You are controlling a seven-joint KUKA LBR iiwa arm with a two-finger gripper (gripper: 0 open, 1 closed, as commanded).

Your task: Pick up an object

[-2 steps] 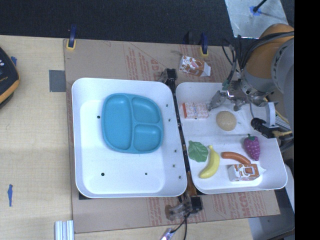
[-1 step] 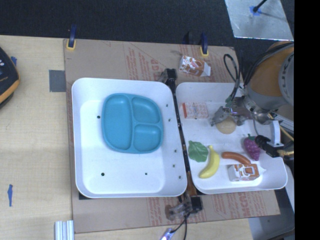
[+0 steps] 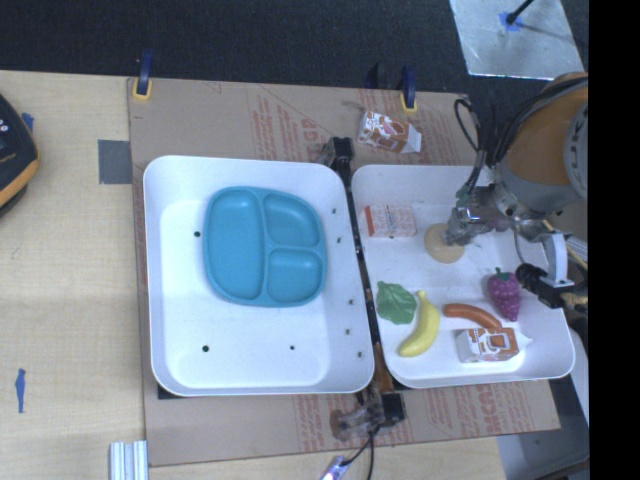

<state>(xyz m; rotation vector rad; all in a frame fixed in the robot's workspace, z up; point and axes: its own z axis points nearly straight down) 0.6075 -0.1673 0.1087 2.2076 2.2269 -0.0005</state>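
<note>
Spanning the bench, two white bins sit side by side: the left bin (image 3: 170, 358) holds a blue plate (image 3: 265, 245). Over the right bin (image 3: 400, 182) the gripper (image 3: 463, 224) hangs above a tan disc (image 3: 443, 245), fingers' state unclear. Nearby lie banana (image 3: 423, 328), sausage (image 3: 474, 315), grapes (image 3: 505, 292).

In the right bin (image 3: 400, 368), toward the frame's lower right, lay a yellow banana (image 3: 422, 328), a green leaf (image 3: 395, 302), a sausage (image 3: 473, 315), purple grapes (image 3: 505, 292), a small carton (image 3: 488, 344), a white packet (image 3: 389, 221) and a tan disc (image 3: 443, 245).
</note>
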